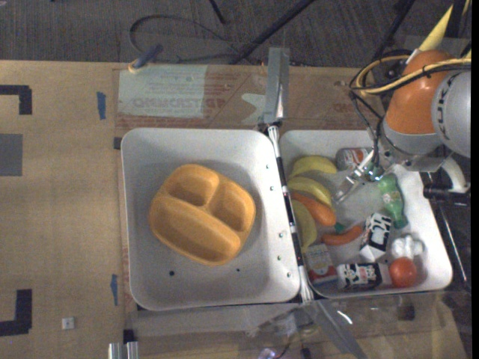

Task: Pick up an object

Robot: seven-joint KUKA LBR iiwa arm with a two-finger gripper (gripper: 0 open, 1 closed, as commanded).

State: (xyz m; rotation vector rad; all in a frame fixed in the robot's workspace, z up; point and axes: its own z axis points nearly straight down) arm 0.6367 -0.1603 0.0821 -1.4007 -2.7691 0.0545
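Orange divided tray point(202, 213), white bins point(142, 155), yellow bananas point(314, 164), green bottle point(391, 198), red tomato point(403, 273), black-and-white cartons point(378, 234)

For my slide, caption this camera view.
Gripper over the right bin of toy food; orange divided tray in the left bin.

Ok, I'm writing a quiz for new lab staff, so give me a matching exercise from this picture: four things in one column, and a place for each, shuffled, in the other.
Things:
1. orange divided tray
2. bananas
3. red tomato
4. gripper

Places:
A. near right corner of the right bin
B. above the middle of the right bin, beside the green bottle
C. alone in the left bin
D. left side of the right bin, along the divider

Pairs: 1-C, 2-D, 3-A, 4-B
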